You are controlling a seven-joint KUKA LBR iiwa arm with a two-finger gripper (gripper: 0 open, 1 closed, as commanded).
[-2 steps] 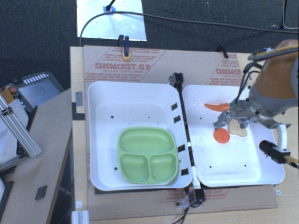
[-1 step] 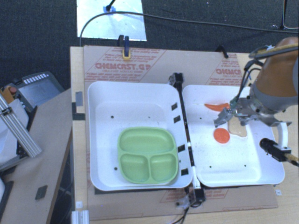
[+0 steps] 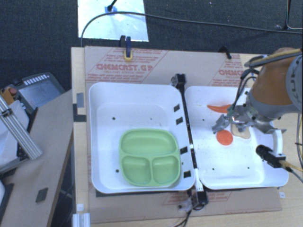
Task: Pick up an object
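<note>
The green divided plate [image 3: 150, 157] lies nearest the camera, in the front part of the left bin [image 3: 102, 103], three compartments up and nothing in them. It is well apart from the work.

The gripper [image 3: 226, 123] is low in the right bin [image 3: 236, 171], just above a round orange piece [image 3: 225, 137]. Its fingers cannot be made out well enough to say whether they are spread or closed, and nothing is seen between them; no grasp can be reported. A pale tan piece [image 3: 244, 133] lies just beside the orange round, partly under the wrist, and an orange carrot-shaped piece [image 3: 218, 108] lies near, toward the bin's far side.

Risks, as judged from this position: three small objects lie close together, so a descent may land on two at once or push one aside instead of closing on it. The orange round looks flat and low, likely to slide on the smooth white floor or slip out on closing. The tan piece is partly hidden, so its outline is uncertain.

Surroundings: a row of black clips [image 3: 182, 122] joins the bins along the middle wall, near the gripper's left side; a drift that way could strike them. A black fitting [image 3: 268, 155] hangs off the arm [image 3: 277, 89] over the bin's near right corner.
</note>
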